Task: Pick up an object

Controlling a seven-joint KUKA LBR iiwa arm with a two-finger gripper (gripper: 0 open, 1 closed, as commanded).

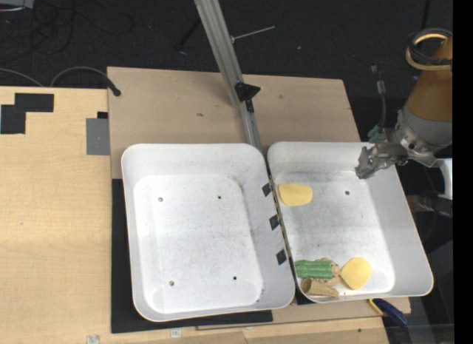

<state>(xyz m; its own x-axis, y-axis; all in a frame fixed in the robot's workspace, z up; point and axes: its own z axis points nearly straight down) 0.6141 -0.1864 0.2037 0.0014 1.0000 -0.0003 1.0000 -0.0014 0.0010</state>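
- Fingers (367, 163) hovering over the far right edge of the right bin (399, 209); too small and dark to tell whether spread or closed, nothing seen between them.
- Grey wrist with orange band (432, 98) reaching in just behind, above the bin's far right corner.
- Nearest candidate: yellow oval piece (295, 194), lying flat beside the bin's left wall, well apart from the fingers. Probably light and smooth, perhaps soft; best taken across its narrow width from above.
- Toward the bin's near edge: round yellow piece (356, 273) touching a tan scrap (322, 288) and a green ridged piece (315, 268). Crowded, so likely awkward to pinch cleanly; round one may roll or slip.
- Left bin (140, 187) alongside, both on the counter (59, 209).
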